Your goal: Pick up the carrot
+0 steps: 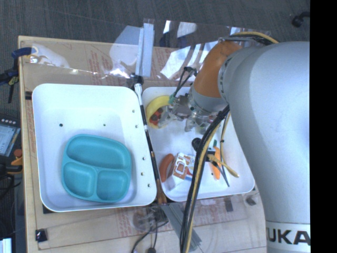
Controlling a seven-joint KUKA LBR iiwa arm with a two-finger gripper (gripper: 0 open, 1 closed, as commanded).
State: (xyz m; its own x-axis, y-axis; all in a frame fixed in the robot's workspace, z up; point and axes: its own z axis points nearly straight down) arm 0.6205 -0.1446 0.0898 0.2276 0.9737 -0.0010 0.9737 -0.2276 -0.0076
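The carrot [215, 166] is a small orange piece with thin green stems, lying near the right wall of the right bin [174, 191], partly behind a black and yellow cable. The gripper [178, 115] hangs under the orange wrist band at the back of the right bin, close to a yellow banana [157, 106] and a red item [154, 119]. It is well to the back left of the carrot. The large grey arm hides the right side of this bin.
A brown sausage [166, 166] and a small printed carton [183, 167] lie at the front of the right bin. The left bin [79, 101] holds a teal compartment plate [97, 167]. Clear plastic sheeting lies behind the bins.
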